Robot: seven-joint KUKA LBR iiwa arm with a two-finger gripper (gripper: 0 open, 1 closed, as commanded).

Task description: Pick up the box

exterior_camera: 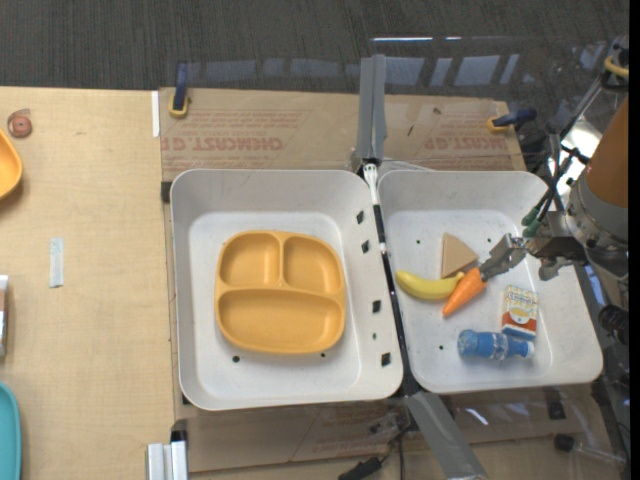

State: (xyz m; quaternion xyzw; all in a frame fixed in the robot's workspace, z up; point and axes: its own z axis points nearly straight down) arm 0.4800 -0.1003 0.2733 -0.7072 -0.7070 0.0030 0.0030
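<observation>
Tool, its grip state impossible to tell, hovers at the carrot's top, with the upright-lying box just below it, toward the right bin's front.

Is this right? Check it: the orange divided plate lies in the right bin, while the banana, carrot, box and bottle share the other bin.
Not quite. The camera view shows the orange divided plate in the left bin. The banana, carrot, box and bottle do share the other bin, the right one.
</observation>
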